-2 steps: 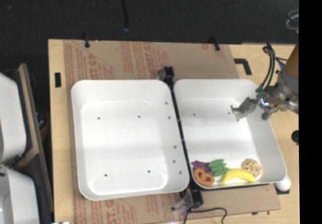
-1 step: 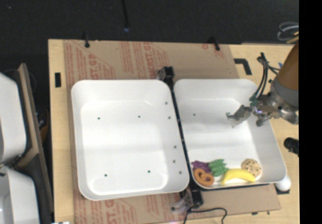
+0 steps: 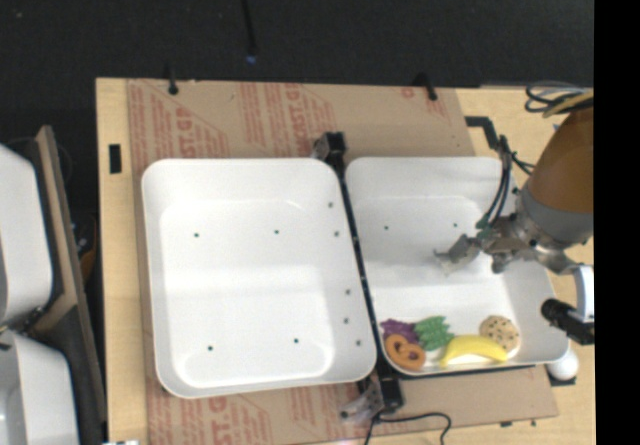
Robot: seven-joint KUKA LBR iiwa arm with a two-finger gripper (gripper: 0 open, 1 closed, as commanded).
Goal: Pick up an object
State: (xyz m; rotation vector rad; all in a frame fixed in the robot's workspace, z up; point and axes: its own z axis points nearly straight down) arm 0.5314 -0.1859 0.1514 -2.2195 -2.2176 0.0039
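While gripper hovers, smooth curved banana, round speckled cookie

You see two bins side by side on the counter. The left bin touches the right bin along one long edge. All the toys lie in the right bin, in a row along its near wall. From left to right they are the grapes with the donut just in front, then the leafy toy, the banana and the cookie. The gripper hangs over the middle of the right bin, behind the toys and apart from them.
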